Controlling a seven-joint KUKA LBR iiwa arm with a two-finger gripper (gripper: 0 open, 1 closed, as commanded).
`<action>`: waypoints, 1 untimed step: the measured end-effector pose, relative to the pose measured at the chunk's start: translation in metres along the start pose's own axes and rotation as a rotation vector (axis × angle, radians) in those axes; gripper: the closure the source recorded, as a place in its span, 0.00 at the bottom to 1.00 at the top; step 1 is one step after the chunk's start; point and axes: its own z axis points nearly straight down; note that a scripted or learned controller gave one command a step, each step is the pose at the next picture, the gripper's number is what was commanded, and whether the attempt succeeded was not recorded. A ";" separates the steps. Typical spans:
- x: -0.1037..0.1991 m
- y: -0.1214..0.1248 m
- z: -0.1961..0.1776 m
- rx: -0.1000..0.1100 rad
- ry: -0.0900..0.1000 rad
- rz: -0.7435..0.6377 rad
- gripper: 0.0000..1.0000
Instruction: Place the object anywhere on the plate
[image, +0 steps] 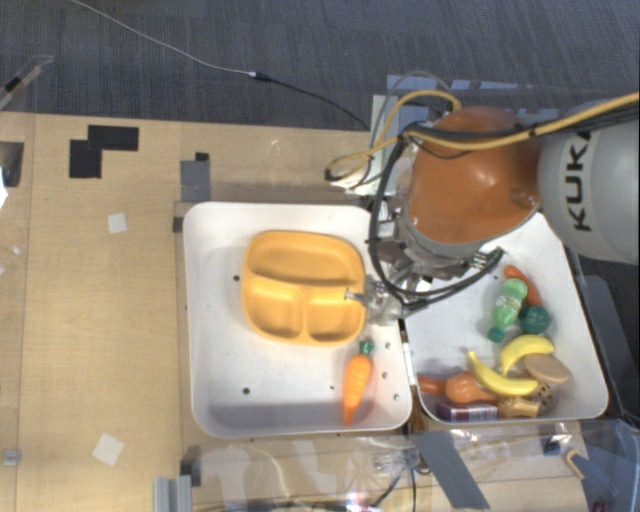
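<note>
Jaws: the wrist hides them from above, so I cannot tell how they stand, and nothing can be seen held there.
Gripper (378, 300): low at the seam between the two bins, just beside the right edge of the plate.
Arm (470, 185): its orange band and grey body cover the upper left part of the right bin (580, 300).
Plate (303, 285): yellow, with three compartments, lying in the left bin (215, 300), toward the upper middle. All three compartments look bare.
Toy carrot (355, 385): orange with a small green top, lying on the floor of the left bin, below the lower right corner of the plate and apart from it. It is near the gripper but not under it.
Other toys: in the right bin lie a banana (508, 362), a green bottle (507, 308), a dark green round piece (535, 319) and some brown and orange pieces near the lower wall.
Step in hand: I judge that the object is not yet on the plate. The carrot seems the likely object, because it is the one toy in the bin with the plate.
Next move: it calls for a shift toward the carrot, a descent over its body, and a grip across its narrow width, then a lift and a short carry up-left over any compartment.
Care: the carrot lies close to the bin wall, so one finger has little room on that side.
</note>
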 end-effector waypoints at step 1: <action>-0.059 -0.047 -0.017 -0.001 0.004 0.014 1.00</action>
